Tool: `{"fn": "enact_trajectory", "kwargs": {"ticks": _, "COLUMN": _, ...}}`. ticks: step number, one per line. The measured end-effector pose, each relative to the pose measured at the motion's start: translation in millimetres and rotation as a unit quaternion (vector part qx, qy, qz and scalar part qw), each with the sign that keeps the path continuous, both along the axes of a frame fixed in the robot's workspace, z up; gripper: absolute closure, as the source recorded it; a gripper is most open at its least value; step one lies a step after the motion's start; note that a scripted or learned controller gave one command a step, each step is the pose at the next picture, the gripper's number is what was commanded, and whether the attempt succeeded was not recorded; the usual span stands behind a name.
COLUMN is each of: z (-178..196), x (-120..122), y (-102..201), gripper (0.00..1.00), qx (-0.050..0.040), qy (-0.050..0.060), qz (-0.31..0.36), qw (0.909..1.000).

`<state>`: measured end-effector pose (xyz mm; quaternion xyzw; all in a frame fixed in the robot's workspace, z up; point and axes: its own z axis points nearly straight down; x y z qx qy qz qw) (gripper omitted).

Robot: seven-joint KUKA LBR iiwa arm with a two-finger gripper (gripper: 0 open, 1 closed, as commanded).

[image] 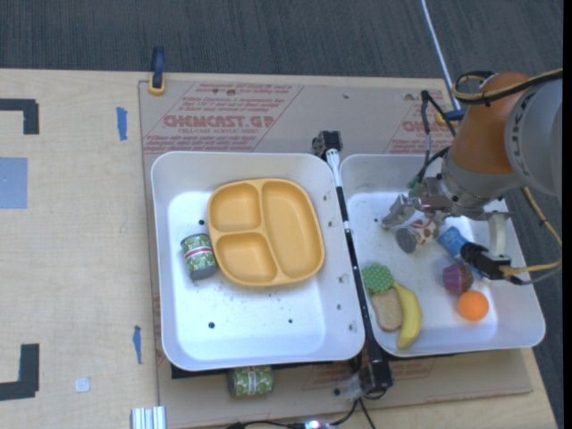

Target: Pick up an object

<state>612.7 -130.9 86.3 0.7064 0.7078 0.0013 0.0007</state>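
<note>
My gripper (404,213) hangs over the upper left part of the right bin (527,329), open, with nothing between its fingers. Just below and right of it lies a small grey cup with red and white markings (416,236). A blue object (452,241) lies beside the cup. Further toward the front are a purple fruit (456,278), an orange (473,306), a banana (409,315), a tan slice (387,309) and a green knobbly piece (377,278). The arm's orange band (487,132) rises at the right.
The left bin (179,329) holds a yellow divided plate (265,231) and a green-labelled can (198,256) to its left. Another can (251,381) lies outside, in front of the left bin. A black bar (344,231) runs between the bins.
</note>
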Motion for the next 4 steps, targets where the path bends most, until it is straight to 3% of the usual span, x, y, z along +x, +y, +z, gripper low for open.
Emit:
{"fn": "enact_trajectory", "kwargs": {"ticks": 1, "z": 12, "x": 1, "y": -1, "gripper": 1.0, "qx": -0.0014, "qy": -0.003, "qz": -0.001, "qw": 1.0}}
{"fn": "enact_trajectory", "kwargs": {"ticks": 2, "z": 14, "x": -27, "y": -62, "gripper": 1.0, "qx": -0.0003, "qy": 0.002, "qz": -0.001, "qw": 1.0}}
{"fn": "enact_trajectory", "kwargs": {"ticks": 3, "z": 1, "x": -57, "y": -94, "gripper": 1.0, "qx": -0.0012, "qy": 0.0, "qz": -0.001, "qw": 1.0}}
{"fn": "enact_trajectory", "kwargs": {"ticks": 4, "z": 99, "x": -69, "y": 43, "gripper": 1.0, "qx": 0.0, "qy": 0.0, "qz": 0.0, "qw": 1.0}}
